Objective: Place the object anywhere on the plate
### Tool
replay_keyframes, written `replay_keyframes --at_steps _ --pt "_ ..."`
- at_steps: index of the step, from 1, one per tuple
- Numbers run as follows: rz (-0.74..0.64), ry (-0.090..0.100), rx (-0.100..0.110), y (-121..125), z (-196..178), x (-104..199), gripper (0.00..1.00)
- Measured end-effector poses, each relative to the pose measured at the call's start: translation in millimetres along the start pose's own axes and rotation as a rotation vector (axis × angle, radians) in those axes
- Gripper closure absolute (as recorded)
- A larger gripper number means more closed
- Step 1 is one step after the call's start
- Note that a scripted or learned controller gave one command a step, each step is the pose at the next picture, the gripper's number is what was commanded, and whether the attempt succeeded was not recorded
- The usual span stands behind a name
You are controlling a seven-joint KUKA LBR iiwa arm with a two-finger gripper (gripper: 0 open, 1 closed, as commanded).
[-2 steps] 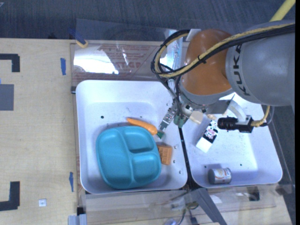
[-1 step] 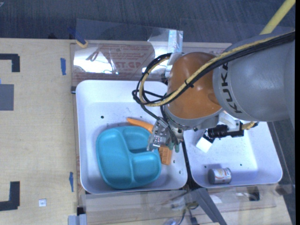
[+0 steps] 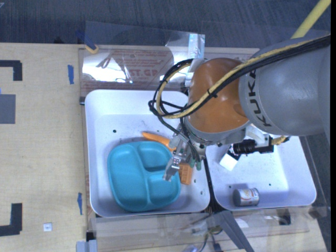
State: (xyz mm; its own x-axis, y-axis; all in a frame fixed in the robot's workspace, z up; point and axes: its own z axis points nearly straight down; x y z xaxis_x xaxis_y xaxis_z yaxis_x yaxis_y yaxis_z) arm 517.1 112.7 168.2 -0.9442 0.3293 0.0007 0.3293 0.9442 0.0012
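The claw (image 3: 177, 168) is hanging over the right edge of the blue plate (image 3: 140, 177), pinching an orange object (image 3: 185, 173).

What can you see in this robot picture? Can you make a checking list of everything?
Surface: two white bins side by side on a wooden bench.
Job's things: blue divided plate in the left bin; orange object at the plate's right edge, by the gripper.
Clutter: small silver can lying in the right bin.
Grippers: gripper over the plate's right edge.
Cables: black and yellow cables looped by the wrist.
Surroundings: blue tape marks on the bench.
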Motion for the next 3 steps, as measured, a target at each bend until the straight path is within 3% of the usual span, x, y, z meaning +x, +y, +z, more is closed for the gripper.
replay_keyframes --at_steps 1,2,3 --pt "0.001 -0.004 -0.005 1.4 -11.1 -1.0 1.00" --pt "0.384 -0.017 -0.012 5.8 55.6 35.5 1.00" --pt "0.170 -0.010 -0.006 -16.7 -103.5 17.0 1.00"
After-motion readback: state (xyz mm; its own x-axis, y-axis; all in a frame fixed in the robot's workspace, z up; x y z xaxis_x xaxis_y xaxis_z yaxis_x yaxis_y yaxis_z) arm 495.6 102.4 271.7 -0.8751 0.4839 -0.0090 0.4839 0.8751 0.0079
